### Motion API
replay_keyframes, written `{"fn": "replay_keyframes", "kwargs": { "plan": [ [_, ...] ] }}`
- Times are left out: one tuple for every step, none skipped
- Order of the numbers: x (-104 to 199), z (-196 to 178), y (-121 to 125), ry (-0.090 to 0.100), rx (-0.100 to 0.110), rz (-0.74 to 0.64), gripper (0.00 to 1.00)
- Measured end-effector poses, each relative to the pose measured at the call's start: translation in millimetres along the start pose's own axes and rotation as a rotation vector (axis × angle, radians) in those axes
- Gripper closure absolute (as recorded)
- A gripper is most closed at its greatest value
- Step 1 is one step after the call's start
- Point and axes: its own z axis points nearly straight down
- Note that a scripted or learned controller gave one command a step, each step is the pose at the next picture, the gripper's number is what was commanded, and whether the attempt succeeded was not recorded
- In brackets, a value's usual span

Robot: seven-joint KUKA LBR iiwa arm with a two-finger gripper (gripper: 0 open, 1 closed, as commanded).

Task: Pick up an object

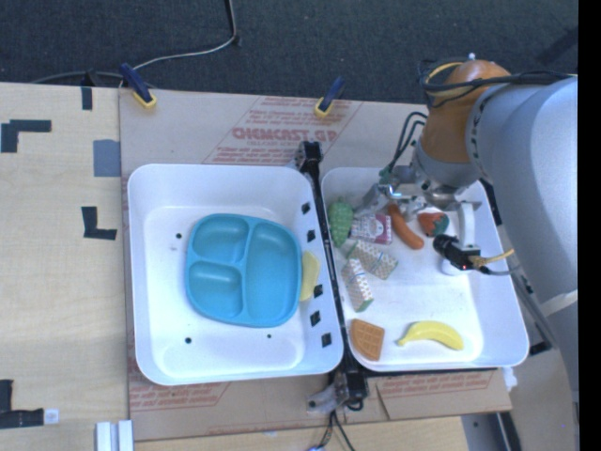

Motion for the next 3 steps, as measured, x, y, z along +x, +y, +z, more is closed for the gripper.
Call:
{"fn": "replay_keyframes", "kwargs": {
  "plan": [
    [4, -2, -5, -0.004, -0.007, 0.003, 0.00],
    [3, -3, -17, -0.002, -0.009, 0.003, 0.00],
    [-5, 0, -13, 0.011, 0.004, -0.003, 0.00]
  ]
}}
